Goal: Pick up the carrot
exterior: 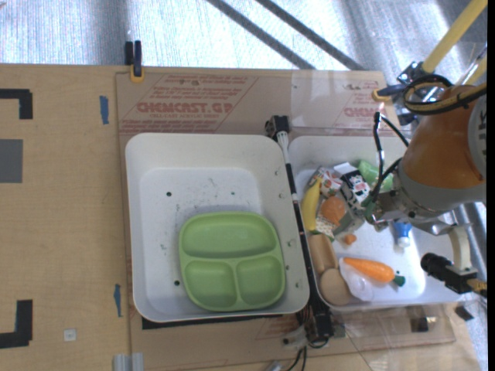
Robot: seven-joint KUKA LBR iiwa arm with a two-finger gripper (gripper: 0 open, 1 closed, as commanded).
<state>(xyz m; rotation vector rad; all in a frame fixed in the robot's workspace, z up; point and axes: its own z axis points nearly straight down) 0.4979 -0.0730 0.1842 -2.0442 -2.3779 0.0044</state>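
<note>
Carrot (pixel 370 269) lies free near the right bin's (pixel 410 288) front edge; the hand (pixel 374 209) hovers behind it over heaped toys, its grip impossible to tell.

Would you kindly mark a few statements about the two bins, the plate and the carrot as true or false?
1. The green divided plate lies in the left bin. True.
2. The carrot lies on the green plate. False: it lies in the right bin, near the front.
3. The gripper holds the carrot. False: the carrot lies apart from it, on the bin floor.
4. A banana lies along the right bin's left wall. True.
5. The plate has five compartments. False: it has three.
</note>
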